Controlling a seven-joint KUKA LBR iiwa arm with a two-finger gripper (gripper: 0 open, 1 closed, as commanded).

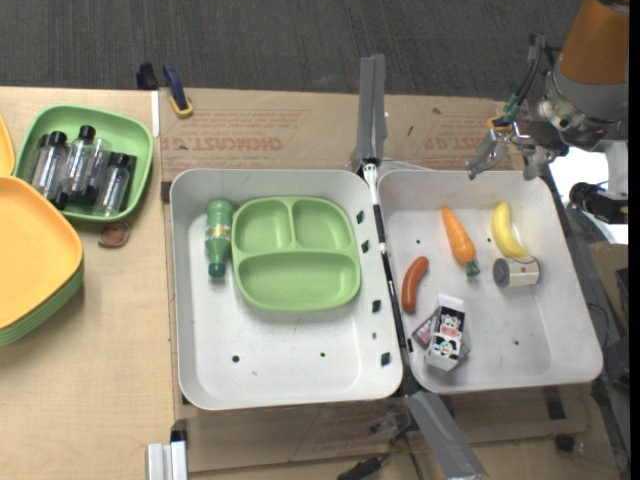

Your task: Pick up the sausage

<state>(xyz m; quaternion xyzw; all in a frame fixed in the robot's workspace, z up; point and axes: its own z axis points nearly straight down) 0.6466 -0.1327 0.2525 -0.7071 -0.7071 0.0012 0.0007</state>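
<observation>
The sausage point(414, 281), short and orange-red, lies in the right bin point(520, 358) near its left wall, angled slightly. My gripper point(503, 166) hangs over the bin's far rim at the upper right, well away from the sausage. Its two fingers are spread open with nothing between them.
In the right bin a carrot point(459, 238), a banana point(507, 231), a small silver can point(516, 272) and a cow-print carton point(445, 336) lie around the sausage. The left bin point(280, 368) holds a green divided plate point(296, 251) and a green bottle point(218, 236). A green tray of bottles point(85, 163) sits far left.
</observation>
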